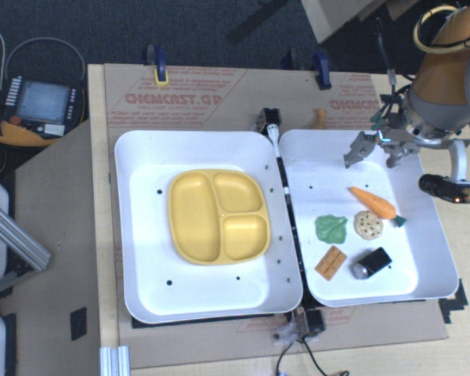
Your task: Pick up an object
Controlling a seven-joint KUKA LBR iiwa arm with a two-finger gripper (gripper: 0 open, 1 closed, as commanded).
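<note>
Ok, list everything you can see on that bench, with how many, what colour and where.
Bins: two, white, side by side on the bench.
Divided plate: one, yellow, middle of the left bin.
Carrot: one, orange, right bin, upper part.
Cookie: one, tan speckled, right bin, below the carrot.
Leafy piece: one, green, left of the cookie.
Cracker: one, brown, right bin, lower part.
Block: one, black, right of the cracker.
Gripper: one, grey, fingers spread, above the right bin's upper part, holding nothing.

Orange carrot (373, 202), cookie (367, 225), green leaf (330, 227), cracker (330, 262), black block (373, 262), right bin (431, 245)
</note>
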